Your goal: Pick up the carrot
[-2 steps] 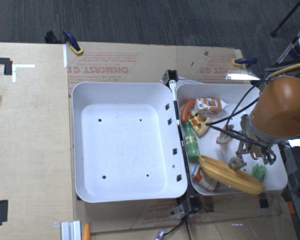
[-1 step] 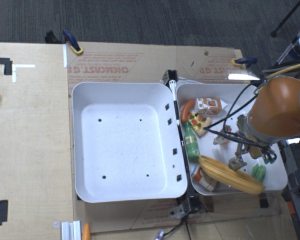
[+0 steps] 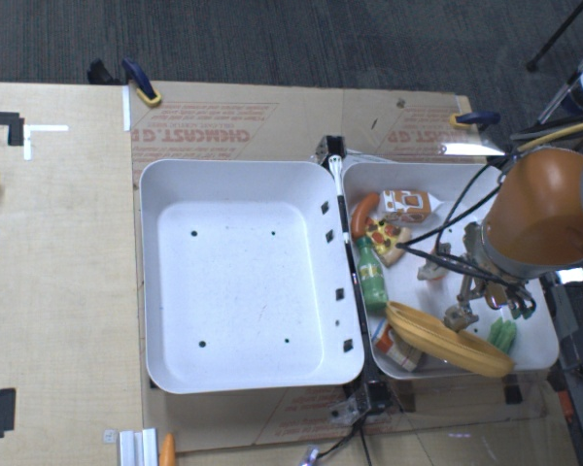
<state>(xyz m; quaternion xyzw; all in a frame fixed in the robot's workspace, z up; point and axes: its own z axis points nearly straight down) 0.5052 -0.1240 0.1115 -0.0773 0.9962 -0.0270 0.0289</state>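
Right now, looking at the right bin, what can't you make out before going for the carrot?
- Carrot: in the camera view, only its orange end shows at the bin's left wall; the pizza slice covers the rest.
- End effector: the arm's orange band and cables crowd it; finger state unclear.
- Green item: partly behind the wooden tray; too small to identify.
- Right bin: the arm hides its right side.

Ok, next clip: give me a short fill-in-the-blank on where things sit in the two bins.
1. All the toy food lies in the ____ bin as the camera sees it.
2. The carrot lies against that bin's ____ wall.
3. The green bottle lies just ____ the carrot in the picture.
4. The claw hangs over the ____ bin.

Missing words: right; left; below; right
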